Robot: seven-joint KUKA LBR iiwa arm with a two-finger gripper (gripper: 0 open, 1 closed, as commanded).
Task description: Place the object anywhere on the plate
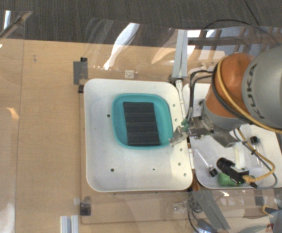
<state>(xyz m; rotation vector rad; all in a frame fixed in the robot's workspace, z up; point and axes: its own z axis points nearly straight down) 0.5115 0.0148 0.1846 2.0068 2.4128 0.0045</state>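
Note:
A teal plate [166, 115] with rounded corners lies in the left white bin [102, 169], toward its upper middle. A dark ridged rectangular slab [141, 123] lies flat on the plate and covers most of its floor. My gripper [181, 134] reaches in from the right and sits low at the plate's right rim, over the divide between the two bins. A small green speck [185, 125] shows at its tip; what it is cannot be made out. A green object [223, 179] lies in the right bin [276, 149], near its front edge.
The grey and orange arm [242, 91] covers most of the right bin. A metal upright [180, 52] stands behind the gap between the bins. Black clamps [80, 71] sit at the left bin's corners. Bare white floor surrounds the plate.

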